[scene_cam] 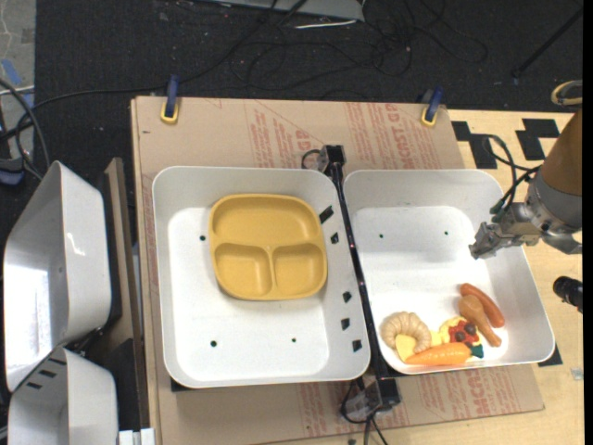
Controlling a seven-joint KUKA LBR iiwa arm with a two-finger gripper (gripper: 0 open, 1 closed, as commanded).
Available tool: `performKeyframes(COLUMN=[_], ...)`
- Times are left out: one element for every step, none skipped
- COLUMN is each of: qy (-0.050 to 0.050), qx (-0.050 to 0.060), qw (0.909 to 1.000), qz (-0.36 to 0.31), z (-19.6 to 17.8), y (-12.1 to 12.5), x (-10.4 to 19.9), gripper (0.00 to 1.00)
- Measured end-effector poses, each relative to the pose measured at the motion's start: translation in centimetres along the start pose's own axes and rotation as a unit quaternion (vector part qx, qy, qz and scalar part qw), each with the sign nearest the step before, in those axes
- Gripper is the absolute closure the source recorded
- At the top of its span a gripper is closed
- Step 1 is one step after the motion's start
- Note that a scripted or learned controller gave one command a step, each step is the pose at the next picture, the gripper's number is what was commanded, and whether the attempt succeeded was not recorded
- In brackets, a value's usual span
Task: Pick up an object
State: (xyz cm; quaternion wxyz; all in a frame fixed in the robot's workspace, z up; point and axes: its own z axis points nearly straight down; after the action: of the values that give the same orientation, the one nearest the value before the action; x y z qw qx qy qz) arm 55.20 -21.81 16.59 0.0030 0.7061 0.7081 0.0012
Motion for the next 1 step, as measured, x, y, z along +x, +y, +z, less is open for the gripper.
performKeyframes(qy=[0.0], qx=[0.001], qw=[1.0], qz=[0.0], z=[-4.55], y=[-0.41], x=[0.47], gripper=[1.0])
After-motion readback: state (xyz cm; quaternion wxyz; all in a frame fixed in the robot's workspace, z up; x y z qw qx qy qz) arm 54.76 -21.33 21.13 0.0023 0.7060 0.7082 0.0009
